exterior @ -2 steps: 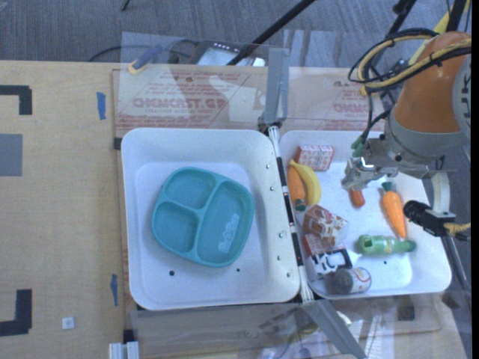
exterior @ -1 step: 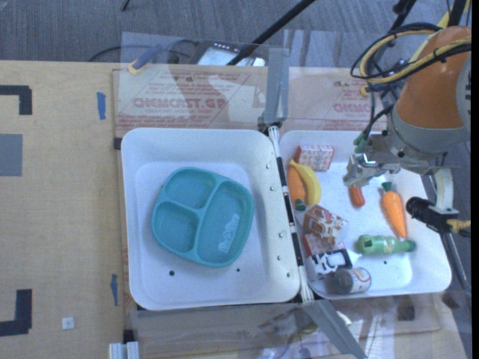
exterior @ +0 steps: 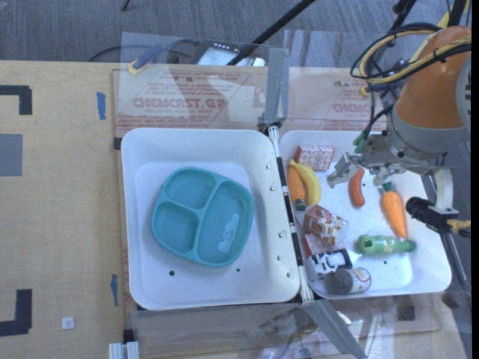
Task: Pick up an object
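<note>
The right bin holds several toy foods. A small red-orange sausage-shaped piece lies upright near the bin's middle top. My gripper hangs just above its upper end, open, with one finger on its left and the other on its right. Nothing is lifted. An orange carrot with a green top lies just to the right of the gripper. A yellow banana lies to its left.
The right bin also holds a red-white box, a snack packet, a green bottle, a black-white item and a can. The left bin carries a teal divided plate.
</note>
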Available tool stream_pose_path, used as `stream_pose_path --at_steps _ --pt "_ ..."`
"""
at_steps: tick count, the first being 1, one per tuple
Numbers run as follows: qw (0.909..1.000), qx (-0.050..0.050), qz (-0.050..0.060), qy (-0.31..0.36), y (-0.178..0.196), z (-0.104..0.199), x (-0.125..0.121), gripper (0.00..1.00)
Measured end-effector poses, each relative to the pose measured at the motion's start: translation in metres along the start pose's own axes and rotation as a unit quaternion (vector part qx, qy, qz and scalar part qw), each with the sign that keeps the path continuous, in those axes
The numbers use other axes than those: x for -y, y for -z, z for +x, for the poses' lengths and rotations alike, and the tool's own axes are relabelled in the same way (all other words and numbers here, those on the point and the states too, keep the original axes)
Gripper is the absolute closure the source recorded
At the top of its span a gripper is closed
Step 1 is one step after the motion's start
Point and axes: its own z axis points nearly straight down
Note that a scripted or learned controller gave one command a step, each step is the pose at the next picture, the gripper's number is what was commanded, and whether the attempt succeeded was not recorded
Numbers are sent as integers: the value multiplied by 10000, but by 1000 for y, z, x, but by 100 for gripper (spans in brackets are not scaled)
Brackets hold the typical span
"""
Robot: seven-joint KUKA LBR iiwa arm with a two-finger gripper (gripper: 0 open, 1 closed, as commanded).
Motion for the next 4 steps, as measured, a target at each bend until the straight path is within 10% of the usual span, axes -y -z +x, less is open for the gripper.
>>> stream_pose_path --at_steps 1,2,3,4 --pt "9971 1 8 -765 52 -30 -76 0" --pt "9994 -5 20 -358 -46 -31 -72 0" --pt "9998 -9 23 -220 -40 1 -36 0" --pt "9993 -28 -4 -379 -131 -98 -44 0"
